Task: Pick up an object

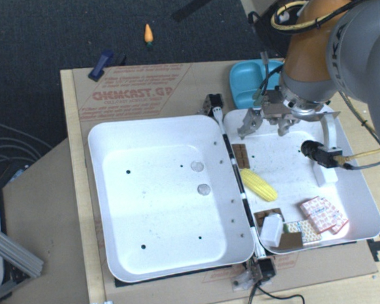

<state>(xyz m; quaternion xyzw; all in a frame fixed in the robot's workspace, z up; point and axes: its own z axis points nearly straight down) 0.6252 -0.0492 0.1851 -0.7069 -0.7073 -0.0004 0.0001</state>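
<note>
The jaws (264,122) hang spread apart with nothing between them, over the upper left part of the right bin (360,197), just below a blue object (245,85) at the bin's far edge. Below them, near the bin's left wall, lies a yellow corn cob (259,184). Along the near edge sit a brown and white packet (273,229), a small patterned block (302,231) and a pink checked packet (322,213). The left bin (110,138) sits alongside on the bench (80,91).
</note>
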